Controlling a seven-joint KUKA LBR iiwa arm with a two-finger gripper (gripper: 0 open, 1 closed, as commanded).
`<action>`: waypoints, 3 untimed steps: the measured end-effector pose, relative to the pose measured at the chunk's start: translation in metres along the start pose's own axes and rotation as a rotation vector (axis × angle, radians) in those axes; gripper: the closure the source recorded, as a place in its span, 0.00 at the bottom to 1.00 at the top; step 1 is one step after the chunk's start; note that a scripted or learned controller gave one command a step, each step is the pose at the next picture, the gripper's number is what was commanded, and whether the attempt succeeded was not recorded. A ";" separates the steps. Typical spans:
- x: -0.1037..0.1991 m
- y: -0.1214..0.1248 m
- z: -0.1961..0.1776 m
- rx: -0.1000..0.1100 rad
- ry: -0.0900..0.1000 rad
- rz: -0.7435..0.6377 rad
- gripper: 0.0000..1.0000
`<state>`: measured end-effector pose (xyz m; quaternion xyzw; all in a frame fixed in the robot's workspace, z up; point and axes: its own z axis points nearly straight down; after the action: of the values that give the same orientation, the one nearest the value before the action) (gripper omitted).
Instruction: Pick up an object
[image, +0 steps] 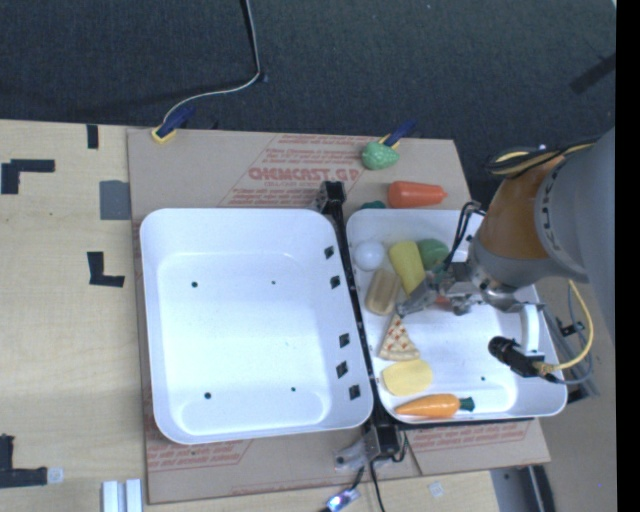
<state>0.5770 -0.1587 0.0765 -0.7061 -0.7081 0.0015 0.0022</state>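
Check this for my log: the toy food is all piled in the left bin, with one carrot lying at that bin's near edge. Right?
Not quite. The toy food sits in the right bin, not the left bin. The camera view shows the carrot lying at the right bin's near edge, next to a yellow piece.

I read this as a robotics lab bench, not a home. Two shallow white bins (160, 300) sit clamped together on a printed cardboard sheet (290, 175) over a pale bench with black tape marks (100, 268). A loose cable (225, 92) runs across dark carpet behind. Plastic toy food (405, 265) fills the right bin, under the grey industrial arm (560, 220).
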 end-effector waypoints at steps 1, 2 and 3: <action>0.034 0.067 -0.010 -0.002 -0.018 0.002 0.00; 0.032 0.081 -0.008 0.045 -0.016 0.012 0.00; 0.032 0.080 -0.006 0.044 -0.016 0.012 0.00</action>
<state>0.6572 -0.1264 0.0823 -0.7102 -0.7035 0.0226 0.0119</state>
